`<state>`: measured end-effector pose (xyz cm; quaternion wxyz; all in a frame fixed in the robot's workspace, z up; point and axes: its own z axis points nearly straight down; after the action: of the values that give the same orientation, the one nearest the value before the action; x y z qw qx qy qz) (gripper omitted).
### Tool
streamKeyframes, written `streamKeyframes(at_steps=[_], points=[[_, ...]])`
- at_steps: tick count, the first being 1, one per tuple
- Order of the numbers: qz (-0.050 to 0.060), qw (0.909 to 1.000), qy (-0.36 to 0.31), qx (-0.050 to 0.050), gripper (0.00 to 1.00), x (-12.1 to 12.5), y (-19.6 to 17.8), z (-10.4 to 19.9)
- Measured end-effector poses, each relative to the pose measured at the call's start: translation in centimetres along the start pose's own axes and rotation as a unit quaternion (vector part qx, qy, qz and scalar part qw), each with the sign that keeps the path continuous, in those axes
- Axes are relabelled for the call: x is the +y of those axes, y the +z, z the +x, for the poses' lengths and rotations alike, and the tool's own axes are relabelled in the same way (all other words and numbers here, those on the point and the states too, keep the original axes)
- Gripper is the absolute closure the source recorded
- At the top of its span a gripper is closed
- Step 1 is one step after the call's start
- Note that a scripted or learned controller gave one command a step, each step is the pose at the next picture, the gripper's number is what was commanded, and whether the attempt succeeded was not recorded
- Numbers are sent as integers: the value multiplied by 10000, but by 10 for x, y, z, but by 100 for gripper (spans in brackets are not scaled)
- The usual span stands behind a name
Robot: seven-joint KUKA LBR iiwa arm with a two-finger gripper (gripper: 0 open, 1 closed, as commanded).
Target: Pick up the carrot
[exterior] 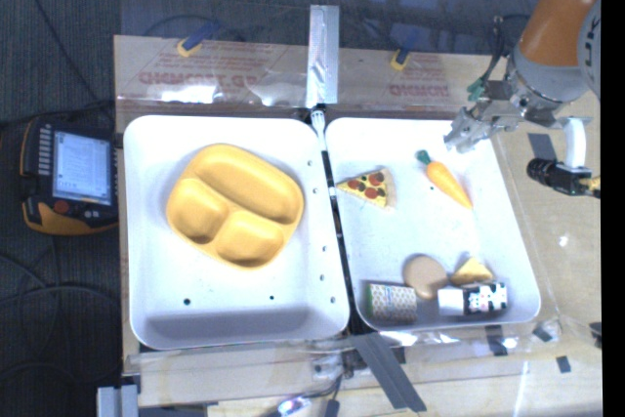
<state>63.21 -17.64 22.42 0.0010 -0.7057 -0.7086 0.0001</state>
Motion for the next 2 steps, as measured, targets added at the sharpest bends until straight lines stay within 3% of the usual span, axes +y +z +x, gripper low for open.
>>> streamKeyframes(at_steps=[1, 2], points=[[-8, 9949, -1010, -3, 0, -7, 130, -1], [-9, 9952, -980, -7, 0, -23, 117, -46]])
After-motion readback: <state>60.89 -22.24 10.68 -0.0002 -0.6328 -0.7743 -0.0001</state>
